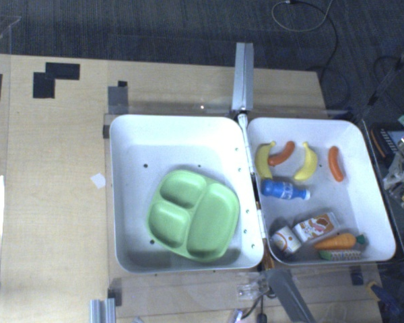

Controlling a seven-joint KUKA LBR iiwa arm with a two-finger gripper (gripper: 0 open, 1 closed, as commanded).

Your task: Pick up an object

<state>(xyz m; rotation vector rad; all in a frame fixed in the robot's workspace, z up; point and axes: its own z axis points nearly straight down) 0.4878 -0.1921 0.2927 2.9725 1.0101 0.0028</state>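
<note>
Two white bins are sitting side by side on the wooden surface. The left bin is holding a green divided plate, lying flat toward the near right part, three compartments facing up. The right bin is holding the small stuff. Near its far left, two yellow bananas are curving toward each other: the left banana and the right banana, with a red sausage lying across between them, touching or just overlapping both. A second red sausage is lying apart toward the far right side. Just below the bananas, a blue bottle is lying on its side, white cap pointing right. Along the near edge, a small can is lying at the left, just beside a carton tilted on its side, and an orange carrot is lying right of that, close to the near wall. Something thin under the carrot is too blurred to name.

The arm and the pincer: can't tell where they are or how the pincer is set; some dark hardware at the right edge is possibly part of the rig.
</note>
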